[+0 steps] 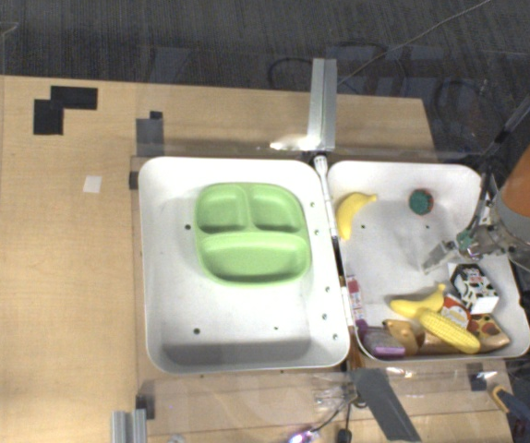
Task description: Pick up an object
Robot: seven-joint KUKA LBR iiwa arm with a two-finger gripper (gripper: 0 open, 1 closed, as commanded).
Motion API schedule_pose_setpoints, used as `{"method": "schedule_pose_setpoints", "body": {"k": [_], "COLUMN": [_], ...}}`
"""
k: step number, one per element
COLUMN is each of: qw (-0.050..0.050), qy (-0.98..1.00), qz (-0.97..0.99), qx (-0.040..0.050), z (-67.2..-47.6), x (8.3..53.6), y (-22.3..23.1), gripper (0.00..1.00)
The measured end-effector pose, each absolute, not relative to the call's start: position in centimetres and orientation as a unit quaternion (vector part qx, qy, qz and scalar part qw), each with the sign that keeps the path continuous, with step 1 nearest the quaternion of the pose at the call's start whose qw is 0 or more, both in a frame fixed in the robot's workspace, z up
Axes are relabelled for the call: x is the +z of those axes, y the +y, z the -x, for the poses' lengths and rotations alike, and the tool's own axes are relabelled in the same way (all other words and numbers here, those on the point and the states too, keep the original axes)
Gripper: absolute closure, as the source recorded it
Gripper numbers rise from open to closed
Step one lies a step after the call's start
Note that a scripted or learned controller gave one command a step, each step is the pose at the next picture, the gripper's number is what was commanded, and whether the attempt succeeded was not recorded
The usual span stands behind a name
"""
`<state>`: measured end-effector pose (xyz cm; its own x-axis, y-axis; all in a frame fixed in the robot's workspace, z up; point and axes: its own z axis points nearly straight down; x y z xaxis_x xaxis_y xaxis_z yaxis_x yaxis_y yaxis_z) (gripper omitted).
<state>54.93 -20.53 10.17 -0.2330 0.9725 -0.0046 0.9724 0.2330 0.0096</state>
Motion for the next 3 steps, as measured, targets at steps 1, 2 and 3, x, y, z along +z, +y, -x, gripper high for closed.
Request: {"method": "schedule_pose_setpoints", "body": {"k": [1, 2, 3], "qw": [0.013, 0.013, 0.002], "qy": [0.853, 0.853, 0.755], "qz": [-0.522, -0.522, -0.655], "qx": [0.0039, 0.0068, 0.0019], "z": [-49.5, -49.8, -53.5], "x": [9.3, 10.4, 15.8], "y": [-17.5, -17.2, -9.9], "gripper": [0.00, 1.00, 1.00]}}
